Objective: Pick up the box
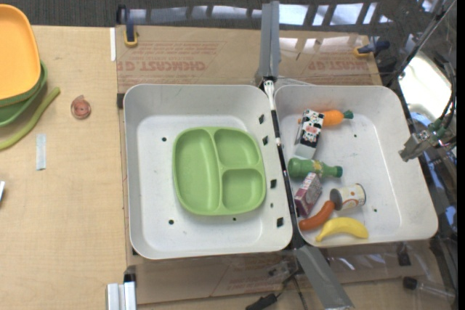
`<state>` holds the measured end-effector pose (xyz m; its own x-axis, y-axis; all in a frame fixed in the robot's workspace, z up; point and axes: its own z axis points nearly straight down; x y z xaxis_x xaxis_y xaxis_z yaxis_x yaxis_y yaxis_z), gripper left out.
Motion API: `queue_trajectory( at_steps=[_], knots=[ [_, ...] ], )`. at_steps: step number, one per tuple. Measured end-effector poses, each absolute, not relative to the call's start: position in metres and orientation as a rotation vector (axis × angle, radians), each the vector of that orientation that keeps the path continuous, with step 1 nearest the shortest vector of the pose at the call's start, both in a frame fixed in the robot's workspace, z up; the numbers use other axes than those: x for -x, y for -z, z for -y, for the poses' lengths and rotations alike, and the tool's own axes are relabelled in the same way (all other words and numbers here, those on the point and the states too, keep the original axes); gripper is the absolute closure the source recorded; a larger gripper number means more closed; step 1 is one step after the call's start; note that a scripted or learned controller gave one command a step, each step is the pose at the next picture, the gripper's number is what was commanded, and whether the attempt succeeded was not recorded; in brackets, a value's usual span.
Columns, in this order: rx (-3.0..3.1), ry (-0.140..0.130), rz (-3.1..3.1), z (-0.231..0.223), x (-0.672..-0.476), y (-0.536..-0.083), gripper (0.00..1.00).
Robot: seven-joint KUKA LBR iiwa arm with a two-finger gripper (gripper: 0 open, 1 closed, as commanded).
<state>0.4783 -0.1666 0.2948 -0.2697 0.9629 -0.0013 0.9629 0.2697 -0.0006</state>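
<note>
The pincer [418,147] is hovering at the right bin's [385,109] right rim, finger state impossible to tell, while the box [311,132] is lying well left, toward the frame's centre, long axis running nearly top-to-bottom.

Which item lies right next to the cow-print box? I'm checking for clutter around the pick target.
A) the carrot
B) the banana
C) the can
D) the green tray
A: the carrot lies against the box's upper right end in the right bin, while the banana and can sit lower down.
</note>
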Motion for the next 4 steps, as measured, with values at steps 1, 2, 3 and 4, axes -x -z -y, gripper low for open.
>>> queue_trajectory(
  at_steps=[1, 2, 3, 4],
  knots=[
    [-2.258, 0.003, -2.186, 0.141, -0.527, -0.273, 1.0],
    [-2.524, 0.007, -1.875, 0.107, -0.56, -0.215, 1.0],
    [-2.781, 0.008, -1.462, 0.072, -0.625, -0.19, 1.0],
    [-2.774, 0.007, -1.474, 0.055, -0.579, -0.289, 1.0]
  ],
)
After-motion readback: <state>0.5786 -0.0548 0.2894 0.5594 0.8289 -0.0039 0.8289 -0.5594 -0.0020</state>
